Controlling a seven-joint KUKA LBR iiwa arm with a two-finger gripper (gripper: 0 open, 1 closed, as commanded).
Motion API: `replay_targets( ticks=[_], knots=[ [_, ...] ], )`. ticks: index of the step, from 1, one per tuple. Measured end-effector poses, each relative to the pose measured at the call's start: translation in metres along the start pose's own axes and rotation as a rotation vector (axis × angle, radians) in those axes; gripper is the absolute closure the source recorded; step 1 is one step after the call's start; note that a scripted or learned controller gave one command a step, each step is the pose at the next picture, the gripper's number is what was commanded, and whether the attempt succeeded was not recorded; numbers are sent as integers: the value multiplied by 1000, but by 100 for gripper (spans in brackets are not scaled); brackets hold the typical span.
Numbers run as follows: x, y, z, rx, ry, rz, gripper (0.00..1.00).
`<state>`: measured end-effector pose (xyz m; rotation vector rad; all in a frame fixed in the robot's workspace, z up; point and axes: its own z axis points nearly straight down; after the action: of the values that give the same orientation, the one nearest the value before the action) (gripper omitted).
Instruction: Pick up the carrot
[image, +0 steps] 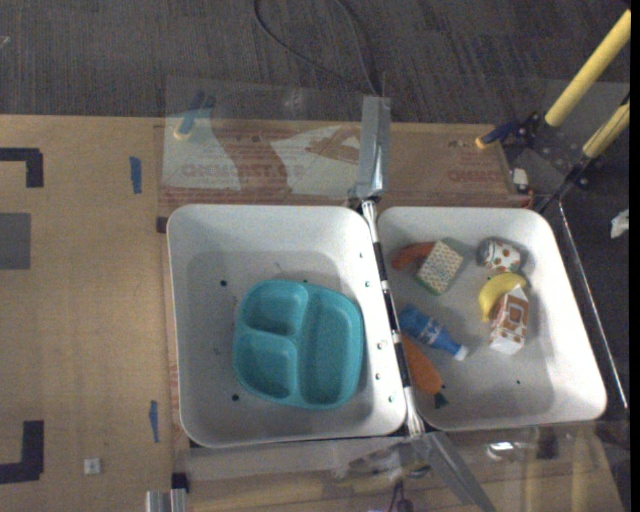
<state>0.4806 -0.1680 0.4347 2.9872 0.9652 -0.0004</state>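
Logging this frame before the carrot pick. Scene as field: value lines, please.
target: carrot, lying in right bin against its left wall
nearest item: blue bottle, just above the carrot
other items in right bin: banana, small carton, patterned block, can
left bin: teal divided plate

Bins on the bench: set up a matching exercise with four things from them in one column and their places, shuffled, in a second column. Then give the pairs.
Things:
1. carrot
2. teal divided plate
3. banana
4. blue bottle

Places:
A. lying alone in the left bin
B. right bin, near its right side, by a small carton
C. right bin, at its lower left wall
D. right bin, just above the carrot

Pairs: 1-C, 2-A, 3-B, 4-D
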Motion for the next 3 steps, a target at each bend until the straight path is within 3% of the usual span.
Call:
replay_targets(
  ticks=[1,2,3],
  knots=[
    [2,0,-10,-1,-1,-5,100],
    [134,-7,0,2,0,238,100],
    [136,-9,-11,0,0,231,100]
  ],
)
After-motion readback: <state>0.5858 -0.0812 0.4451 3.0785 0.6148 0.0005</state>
